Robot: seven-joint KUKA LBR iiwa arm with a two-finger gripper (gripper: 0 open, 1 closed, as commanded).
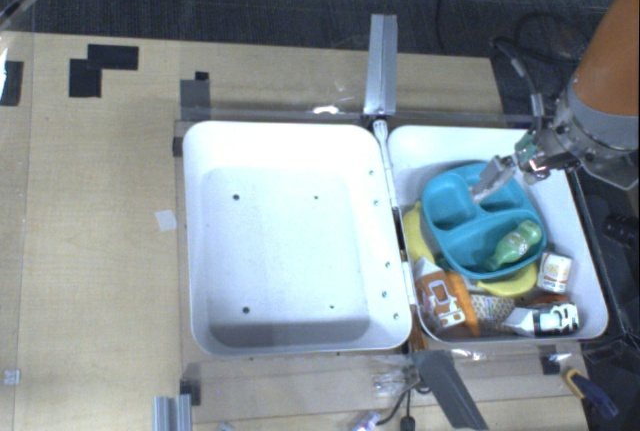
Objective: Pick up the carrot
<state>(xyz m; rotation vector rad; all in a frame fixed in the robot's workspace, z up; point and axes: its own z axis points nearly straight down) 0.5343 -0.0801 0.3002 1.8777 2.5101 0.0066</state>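
Observation:
The carrot [464,307] shows as a narrow orange piece at the front of the right bin [590,249], lying beside a brown packet [438,297] and partly covered by other items. My gripper [492,177] hangs over the back rim of a blue divided dish [470,219], well behind the carrot and apart from it. Nothing can be seen held in it. The grey arm with its orange band [612,69] comes in from the upper right.
The right bin also holds a green bottle [518,243] inside the blue dish, a yellow item [415,237] under it, a small jar [553,271] and a dark-and-white tube [548,320]. The left bin [280,229] sits alongside, separated by a shared wall.

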